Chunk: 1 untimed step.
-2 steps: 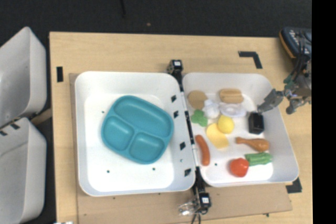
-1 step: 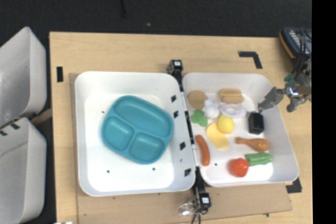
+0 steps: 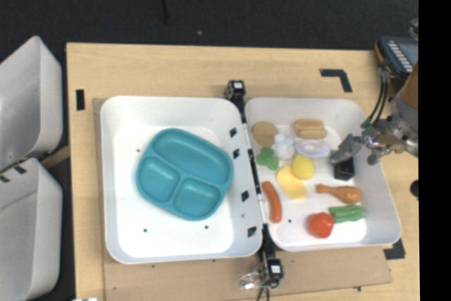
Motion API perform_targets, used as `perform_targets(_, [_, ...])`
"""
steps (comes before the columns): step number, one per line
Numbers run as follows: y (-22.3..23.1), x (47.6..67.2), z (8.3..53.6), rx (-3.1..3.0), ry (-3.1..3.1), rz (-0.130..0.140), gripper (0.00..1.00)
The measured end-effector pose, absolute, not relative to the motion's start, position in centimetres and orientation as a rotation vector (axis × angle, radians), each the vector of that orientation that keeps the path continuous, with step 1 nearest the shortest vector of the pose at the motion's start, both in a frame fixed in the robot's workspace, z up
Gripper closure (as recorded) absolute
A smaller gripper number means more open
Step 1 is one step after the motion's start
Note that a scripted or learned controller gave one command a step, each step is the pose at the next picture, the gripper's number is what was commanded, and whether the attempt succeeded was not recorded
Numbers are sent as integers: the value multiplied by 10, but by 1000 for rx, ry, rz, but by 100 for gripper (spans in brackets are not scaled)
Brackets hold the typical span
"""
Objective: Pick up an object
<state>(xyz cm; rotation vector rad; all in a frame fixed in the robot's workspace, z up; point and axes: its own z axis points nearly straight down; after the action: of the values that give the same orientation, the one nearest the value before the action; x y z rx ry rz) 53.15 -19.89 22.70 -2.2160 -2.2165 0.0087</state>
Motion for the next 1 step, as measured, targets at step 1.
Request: perform_targets(1, [-193,531,162,-2218,-2215,8,0])
